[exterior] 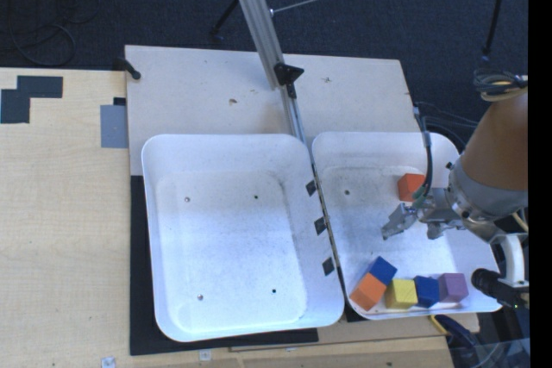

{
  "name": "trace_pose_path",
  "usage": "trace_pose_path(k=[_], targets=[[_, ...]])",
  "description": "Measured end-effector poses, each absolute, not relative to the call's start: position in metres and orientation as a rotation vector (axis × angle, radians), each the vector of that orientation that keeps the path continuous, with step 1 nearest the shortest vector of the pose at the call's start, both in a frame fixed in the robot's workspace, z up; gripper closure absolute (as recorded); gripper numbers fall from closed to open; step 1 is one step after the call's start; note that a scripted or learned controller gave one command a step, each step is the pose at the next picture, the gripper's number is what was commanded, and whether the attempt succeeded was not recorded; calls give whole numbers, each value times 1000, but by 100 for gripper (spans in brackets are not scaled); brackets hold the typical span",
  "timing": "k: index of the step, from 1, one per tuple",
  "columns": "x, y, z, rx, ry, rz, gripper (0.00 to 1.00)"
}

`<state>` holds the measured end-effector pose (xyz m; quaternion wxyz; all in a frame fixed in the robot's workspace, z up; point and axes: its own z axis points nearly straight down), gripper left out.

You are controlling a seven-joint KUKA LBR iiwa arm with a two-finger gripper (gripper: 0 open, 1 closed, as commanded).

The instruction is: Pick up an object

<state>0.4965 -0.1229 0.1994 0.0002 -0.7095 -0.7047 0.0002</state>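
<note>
Here you have the arm (496, 159) reaching in over the right edge of the right bin (362, 152), orange band uppermost, wrist low above the bin floor. The gripper (398, 224) sits over the middle of that bin, pointing toward the divider between the two bins. You cannot tell from this angle whether it is parted or closed; the tip is small and dark against the speckled floor, and nothing shows as held in it.

Note the objects, all in the right bin. An orange-red block (410, 184) lies near the right side, just beside the wrist and above the gripper in the view, partly hidden by the cable (426, 159) running down the arm. Along the near edge runs a cluster: an orange block (371, 291) toward the near-left corner, a blue block (383, 270) touching it just behind, then a yellow block (401, 293), a second blue block (426, 290) and a purple block (453, 286) in a row toward the near-right corner. The gripper is apart from this row.

The left bin (172, 185) shows its bare white floor. A slanted aluminium rail (259, 21) rises behind the bins.
</note>
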Motion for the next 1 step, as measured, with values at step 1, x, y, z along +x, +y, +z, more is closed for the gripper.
trace_pose_path(k=[1], targets=[[577,-166,92,-2217,-2221,6,0]])
